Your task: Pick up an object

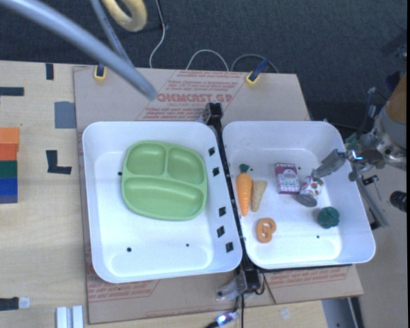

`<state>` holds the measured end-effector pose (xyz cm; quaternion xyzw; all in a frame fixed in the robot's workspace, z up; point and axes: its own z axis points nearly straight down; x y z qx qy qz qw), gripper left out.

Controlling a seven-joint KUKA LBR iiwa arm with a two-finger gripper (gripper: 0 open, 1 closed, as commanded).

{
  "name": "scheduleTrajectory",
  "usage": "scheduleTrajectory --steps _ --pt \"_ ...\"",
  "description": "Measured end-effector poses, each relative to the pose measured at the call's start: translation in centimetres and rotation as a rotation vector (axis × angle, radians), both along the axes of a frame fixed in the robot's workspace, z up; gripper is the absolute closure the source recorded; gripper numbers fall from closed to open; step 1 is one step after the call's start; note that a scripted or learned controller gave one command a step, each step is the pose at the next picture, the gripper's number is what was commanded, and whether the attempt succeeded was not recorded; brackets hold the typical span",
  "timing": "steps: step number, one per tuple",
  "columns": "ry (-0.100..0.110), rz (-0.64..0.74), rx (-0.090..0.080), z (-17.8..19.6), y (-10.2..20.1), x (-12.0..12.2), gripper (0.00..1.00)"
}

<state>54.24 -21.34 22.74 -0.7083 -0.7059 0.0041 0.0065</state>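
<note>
Toy food in right bin

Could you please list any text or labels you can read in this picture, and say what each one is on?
"CHECKCAST" or similar, red print on the cardboard sheet behind the bins: blurred, reading uncertain.
Red print on the cardboard's front edge: too blurred to read.
Small red packet in the right bin: label too small to read.

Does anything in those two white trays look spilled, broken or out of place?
Nothing stands out. The green plate lies flat in the left bin; the carrot, pretzel and small box lie loose in the right bin.
</note>
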Motion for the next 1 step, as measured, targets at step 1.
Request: scheduleTrajectory --steps 1 --pt "-0.012 0.005 -0.003 0.72 0.10 0.25 0.00"
